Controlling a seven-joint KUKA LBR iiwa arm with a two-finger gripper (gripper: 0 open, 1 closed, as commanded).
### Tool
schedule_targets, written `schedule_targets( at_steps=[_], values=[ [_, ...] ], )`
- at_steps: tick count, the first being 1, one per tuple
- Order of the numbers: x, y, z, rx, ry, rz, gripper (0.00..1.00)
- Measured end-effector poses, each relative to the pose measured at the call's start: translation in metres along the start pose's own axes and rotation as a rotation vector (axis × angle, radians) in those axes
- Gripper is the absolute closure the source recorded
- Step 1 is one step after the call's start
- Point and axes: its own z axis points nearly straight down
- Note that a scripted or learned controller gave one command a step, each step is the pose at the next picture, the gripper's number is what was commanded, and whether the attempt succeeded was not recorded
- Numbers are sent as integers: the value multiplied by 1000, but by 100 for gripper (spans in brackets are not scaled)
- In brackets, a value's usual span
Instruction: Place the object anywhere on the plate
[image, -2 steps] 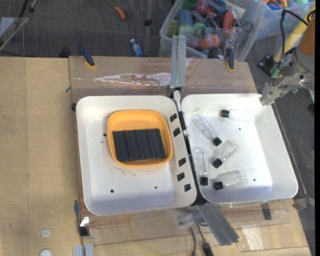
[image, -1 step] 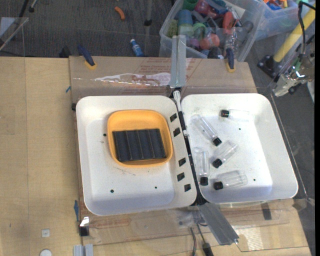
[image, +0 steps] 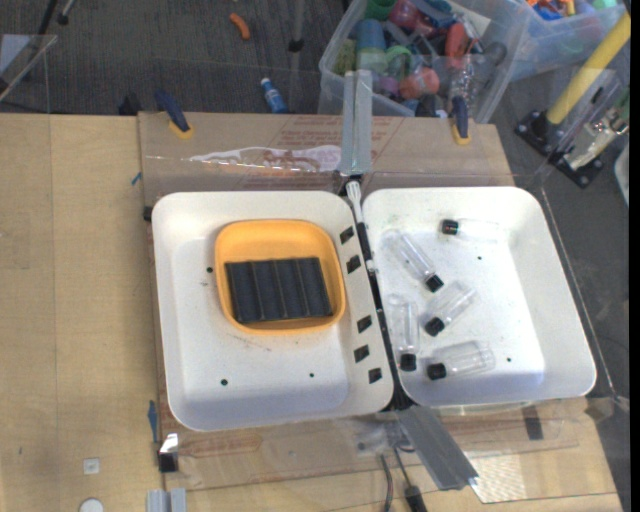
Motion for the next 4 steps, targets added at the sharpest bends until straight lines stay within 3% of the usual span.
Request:
schedule_targets(
  at_steps=[1, 3, 4],
  values=[
    [-1, 0, -86, -1, 0, -189, 100],
    [3, -9, -89, -1, 3, -792, 100],
    [3, -6, -89, -2, 1, -901, 100]
  ],
)
